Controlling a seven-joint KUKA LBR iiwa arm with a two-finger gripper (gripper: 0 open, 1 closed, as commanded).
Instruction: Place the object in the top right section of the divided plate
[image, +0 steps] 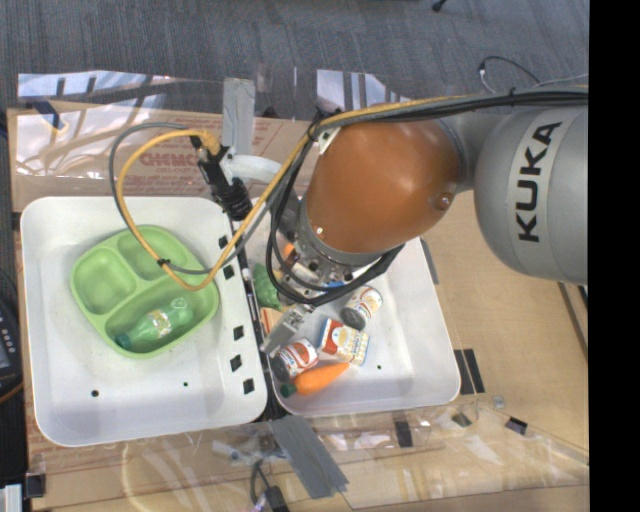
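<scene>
We could not tell how the gripper (292, 325) stood: the arm's orange band (385, 185) and wrist hid most of it as it hung low over the right bin (425, 345), seemingly reaching into the clutter there. Just beside it lay a carrot (322, 378), a small red-and-white can (297, 356), a carton (345, 343) and another can (366, 302), any of which we judged could be the object to move. The green divided plate (100, 275) sat in the left bin (60, 400), a clear bottle (158, 322) already in its large lower section, its top right section (158, 248) bare. A yellow cable (135, 225) trailed across it.
</scene>
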